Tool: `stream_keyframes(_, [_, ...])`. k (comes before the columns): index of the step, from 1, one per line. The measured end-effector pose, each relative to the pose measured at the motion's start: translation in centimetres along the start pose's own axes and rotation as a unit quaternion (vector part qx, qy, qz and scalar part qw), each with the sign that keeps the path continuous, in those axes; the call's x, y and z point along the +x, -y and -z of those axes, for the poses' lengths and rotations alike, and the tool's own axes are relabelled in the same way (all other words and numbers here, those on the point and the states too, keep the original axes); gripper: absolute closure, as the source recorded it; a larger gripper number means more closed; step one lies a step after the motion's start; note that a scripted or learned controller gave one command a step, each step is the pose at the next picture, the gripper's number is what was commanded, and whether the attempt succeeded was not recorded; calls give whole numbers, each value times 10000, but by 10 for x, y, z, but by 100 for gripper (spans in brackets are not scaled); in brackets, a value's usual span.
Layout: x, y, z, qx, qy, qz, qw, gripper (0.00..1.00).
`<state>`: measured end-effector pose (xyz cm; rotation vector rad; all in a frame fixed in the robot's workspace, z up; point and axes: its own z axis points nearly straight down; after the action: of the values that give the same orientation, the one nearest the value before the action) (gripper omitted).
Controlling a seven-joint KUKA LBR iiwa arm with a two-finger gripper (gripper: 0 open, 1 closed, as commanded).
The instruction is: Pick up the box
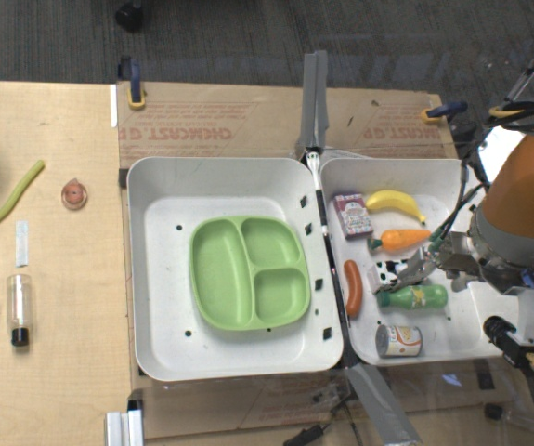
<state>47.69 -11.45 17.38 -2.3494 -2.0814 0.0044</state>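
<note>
Arm (517, 203) reaches in low over the right bin (452, 347). Gripper (422, 266) hangs open above the bottle (413, 296). Box (351, 216) lies apart, up-left of it.

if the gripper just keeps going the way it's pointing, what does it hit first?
Probably the black-and-white spotted item. The gripper points toward the view's left, tips nearly over it, between the carrot and green bottle. The box lies off that line. Height is unclear.

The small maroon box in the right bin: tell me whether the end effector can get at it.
Probably yes: the small maroon box lies uncovered, apart from the yellow banana, with the end effector nearby.
</note>
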Motion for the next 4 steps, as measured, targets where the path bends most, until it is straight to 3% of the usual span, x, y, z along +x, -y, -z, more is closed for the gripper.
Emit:
stream_keyframes(1, [22,-67,-53,-116,15,6,9999,0])
stream_keyframes(2, [38,-179,-43,-26,14,1408,9900,0])
stream_keyframes(3, [35,-86,18,-12,8,1723,9850,0])
stream_keyframes(4, [59,-82,18,-11,4,950,9955,0])
